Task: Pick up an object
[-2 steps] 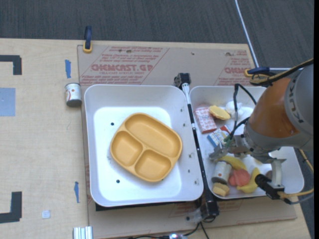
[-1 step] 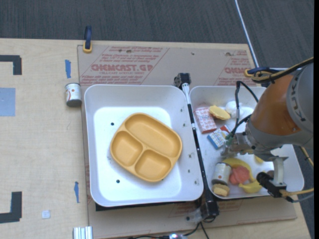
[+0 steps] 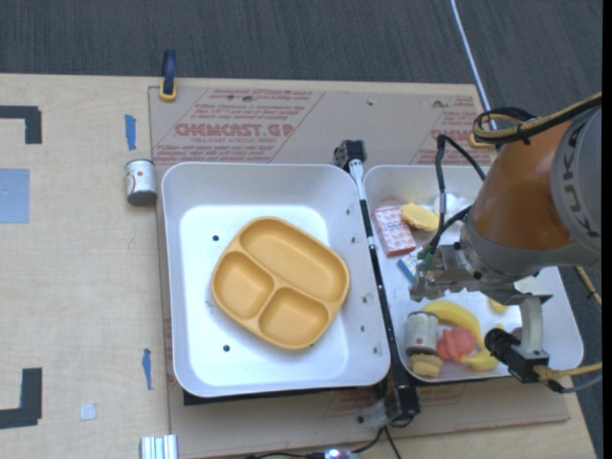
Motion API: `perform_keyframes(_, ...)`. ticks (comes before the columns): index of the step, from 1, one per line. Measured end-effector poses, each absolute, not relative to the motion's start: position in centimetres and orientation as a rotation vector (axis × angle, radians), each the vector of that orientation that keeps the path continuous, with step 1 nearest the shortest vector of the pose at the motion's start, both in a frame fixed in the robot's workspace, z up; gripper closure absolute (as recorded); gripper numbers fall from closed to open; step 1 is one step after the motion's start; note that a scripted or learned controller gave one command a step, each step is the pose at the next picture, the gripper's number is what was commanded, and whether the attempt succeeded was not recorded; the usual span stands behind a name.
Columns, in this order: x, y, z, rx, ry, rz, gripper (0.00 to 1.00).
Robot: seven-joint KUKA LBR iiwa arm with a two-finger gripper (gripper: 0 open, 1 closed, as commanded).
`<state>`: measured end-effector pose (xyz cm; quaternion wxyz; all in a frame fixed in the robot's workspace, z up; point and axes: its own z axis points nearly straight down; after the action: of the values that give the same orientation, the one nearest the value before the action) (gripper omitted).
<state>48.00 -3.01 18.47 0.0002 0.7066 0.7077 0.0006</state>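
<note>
The arm (image 3: pixel 535 208) ran off the right edge and covered much of the right bin (image 3: pixel 382 185), hiding the gripper's fingers. A banana (image 3: pixel 449 312) showed only partly beneath it. Small items near the bin's far side were too small to identify.

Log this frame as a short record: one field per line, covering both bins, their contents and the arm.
left bin: shallow white bin holding a yellow-orange three-compartment plastic plate
right bin: shallow white bin with small items
right bin contents: yellow toy banana, pink toy piece, red-and-white packet
arm: grey arm with orange band, low over the right bin
holding: nothing seen held
outside bins: small silver can left of the left bin
</note>
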Motion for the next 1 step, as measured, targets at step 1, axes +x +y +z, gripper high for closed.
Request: perform_keyframes(1, 48.00, -3.03, 18.47, 2.220, 2.222, 0.002, 0.00)
